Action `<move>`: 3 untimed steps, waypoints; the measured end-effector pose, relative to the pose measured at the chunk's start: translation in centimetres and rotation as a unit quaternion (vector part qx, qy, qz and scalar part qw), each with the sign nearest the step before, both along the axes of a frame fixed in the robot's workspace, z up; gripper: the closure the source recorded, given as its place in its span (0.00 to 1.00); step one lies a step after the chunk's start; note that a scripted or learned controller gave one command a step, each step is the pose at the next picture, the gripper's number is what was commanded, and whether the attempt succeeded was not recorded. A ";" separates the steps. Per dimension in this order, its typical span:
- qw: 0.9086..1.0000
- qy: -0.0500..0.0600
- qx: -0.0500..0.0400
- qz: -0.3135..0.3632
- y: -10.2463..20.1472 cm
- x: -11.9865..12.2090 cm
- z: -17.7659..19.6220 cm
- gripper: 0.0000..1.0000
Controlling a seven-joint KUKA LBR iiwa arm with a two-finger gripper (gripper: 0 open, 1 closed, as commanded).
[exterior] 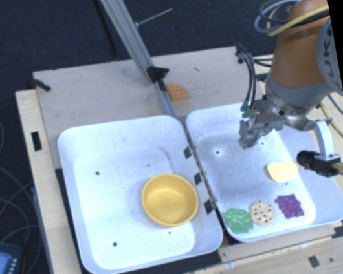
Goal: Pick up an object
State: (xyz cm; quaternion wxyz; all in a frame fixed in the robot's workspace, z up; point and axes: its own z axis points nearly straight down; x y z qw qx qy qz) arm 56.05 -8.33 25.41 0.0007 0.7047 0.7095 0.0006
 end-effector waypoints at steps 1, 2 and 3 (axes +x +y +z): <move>1.000 0.001 0.000 0.000 5.1 0.2 -1.3 1.00; 1.000 0.001 0.000 0.000 10.4 0.4 -2.3 1.00; 1.000 0.000 0.001 0.001 16.0 0.2 -0.7 1.00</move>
